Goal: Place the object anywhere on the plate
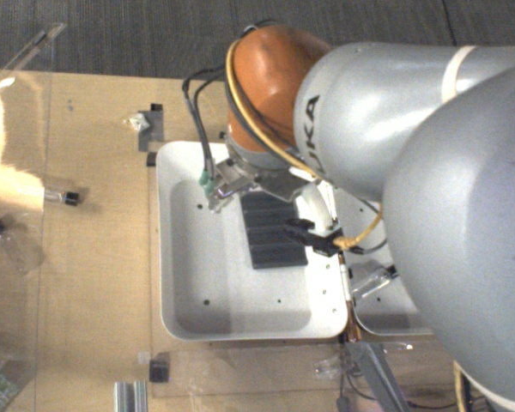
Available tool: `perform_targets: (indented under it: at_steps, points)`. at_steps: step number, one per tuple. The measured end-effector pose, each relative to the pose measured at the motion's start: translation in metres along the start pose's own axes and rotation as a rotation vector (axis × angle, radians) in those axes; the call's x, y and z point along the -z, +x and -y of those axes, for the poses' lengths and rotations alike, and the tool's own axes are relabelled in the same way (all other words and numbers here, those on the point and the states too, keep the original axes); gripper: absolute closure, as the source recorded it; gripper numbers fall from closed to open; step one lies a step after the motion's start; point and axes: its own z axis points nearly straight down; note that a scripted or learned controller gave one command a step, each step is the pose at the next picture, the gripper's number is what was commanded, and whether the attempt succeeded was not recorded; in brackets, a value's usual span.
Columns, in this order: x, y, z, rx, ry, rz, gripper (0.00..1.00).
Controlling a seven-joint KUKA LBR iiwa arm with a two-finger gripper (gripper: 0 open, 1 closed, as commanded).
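My gripper hangs low over the left white bin, in its right half. From above it appears as a dark ribbed block under the wrist. The orange band and the wide grey arm cover the upper right of the bin and most of the right bin. I see nothing held at the gripper. The bin floor to the left of and in front of the gripper is bare white.
Black and yellow cables loop off the wrist above the bin's back wall. Small black clamps sit at the bin's left corners. A small dark piece lies on the wooden bench at left.
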Motion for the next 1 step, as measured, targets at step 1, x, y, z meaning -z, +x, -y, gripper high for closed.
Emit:
perform_targets:
  at_steps: [1]
  points:
    - [-0.0247, -0.0098, -0.0495, 0.113, 0.001, 0.001, 1.0]
